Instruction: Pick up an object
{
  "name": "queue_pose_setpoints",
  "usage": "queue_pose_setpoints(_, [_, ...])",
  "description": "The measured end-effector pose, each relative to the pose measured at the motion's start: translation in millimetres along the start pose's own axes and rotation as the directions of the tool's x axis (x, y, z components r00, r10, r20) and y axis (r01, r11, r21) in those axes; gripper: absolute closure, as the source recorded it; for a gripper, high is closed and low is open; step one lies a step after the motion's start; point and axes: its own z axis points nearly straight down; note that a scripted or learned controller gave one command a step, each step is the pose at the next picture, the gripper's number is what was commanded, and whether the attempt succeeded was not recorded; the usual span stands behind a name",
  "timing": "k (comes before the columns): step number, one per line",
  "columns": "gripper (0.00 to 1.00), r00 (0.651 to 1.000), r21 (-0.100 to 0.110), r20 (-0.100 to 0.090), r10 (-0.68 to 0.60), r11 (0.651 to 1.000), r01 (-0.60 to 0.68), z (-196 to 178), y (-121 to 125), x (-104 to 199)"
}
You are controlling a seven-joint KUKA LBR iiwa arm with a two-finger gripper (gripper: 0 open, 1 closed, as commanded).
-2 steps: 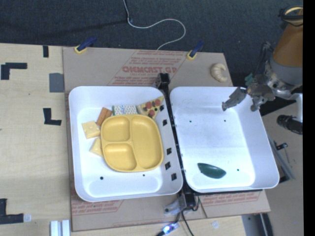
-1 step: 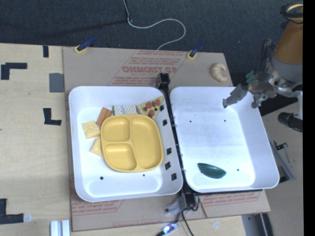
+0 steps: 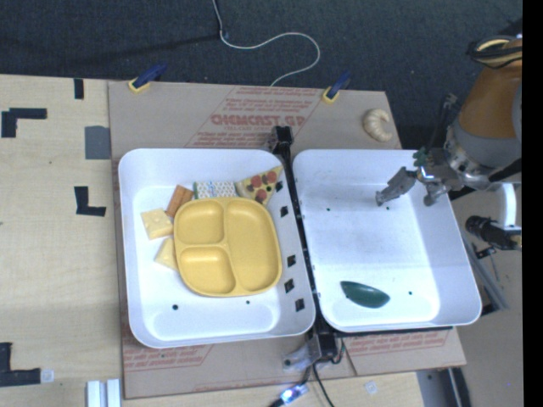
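A dark green oval object (image 3: 365, 294) lies near the front of the right bin (image 3: 441, 312). My gripper (image 3: 405, 197) hangs over the far right part of that bin, well behind the green object and apart from it. It is open, with nothing between its fingers. The left bin (image 3: 136, 227) holds a yellow divided plate (image 3: 227, 246). Several small flat pieces lie around the plate: a tan square (image 3: 156, 223), an orange-brown piece (image 3: 178, 199) and patterned pieces (image 3: 263, 182) along its far side.
A beige lump (image 3: 379, 124) sits on the cardboard behind the right bin. Clamps (image 3: 338, 84) hold the cardboard's far edge, and a white cable (image 3: 271, 42) loops behind it. A black divider (image 3: 293, 227) runs between the bins.
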Motion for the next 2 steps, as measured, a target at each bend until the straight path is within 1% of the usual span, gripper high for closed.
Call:
queue_pose_setpoints(1, [0.0, 1.0, 0.0, 0.0, -0.002, 1.0, 0.002, 58, 9, 1])
queue_pose_setpoints(2, [0.0, 1.0, 0.0, 0.0, -0.002, 1.0, 0.002, 112, 8, 3])
